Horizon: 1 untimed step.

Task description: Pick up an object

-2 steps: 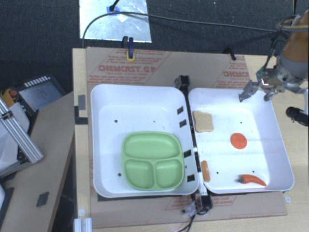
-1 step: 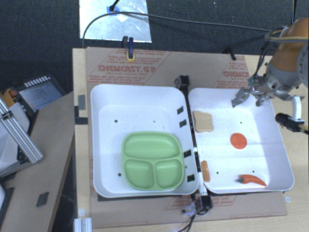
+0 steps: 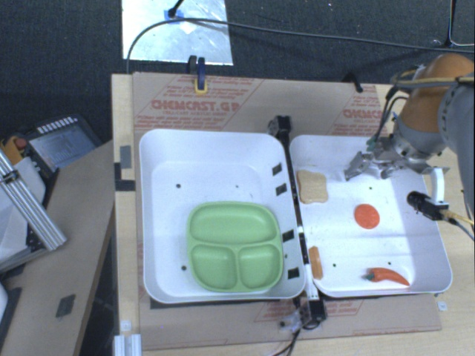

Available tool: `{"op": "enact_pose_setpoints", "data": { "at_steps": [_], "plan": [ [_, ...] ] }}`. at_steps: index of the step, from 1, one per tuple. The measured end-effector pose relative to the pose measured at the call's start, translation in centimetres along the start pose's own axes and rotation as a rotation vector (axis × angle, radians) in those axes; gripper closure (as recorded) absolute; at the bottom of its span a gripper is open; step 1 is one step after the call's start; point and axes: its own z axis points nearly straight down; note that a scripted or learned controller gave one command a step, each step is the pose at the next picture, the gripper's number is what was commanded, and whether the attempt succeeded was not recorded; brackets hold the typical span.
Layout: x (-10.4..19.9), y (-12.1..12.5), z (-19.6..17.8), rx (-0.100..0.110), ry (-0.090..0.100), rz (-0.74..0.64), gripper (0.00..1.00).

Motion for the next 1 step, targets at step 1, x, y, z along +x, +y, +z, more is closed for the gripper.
{"op": "enact_pose_setpoints", "data": {
  "at_steps": [1],
  "plan": [
    [-0.06, 0.28, -1.55, -0.009, -0.003, -0.002, 1.0]
  ]
}}
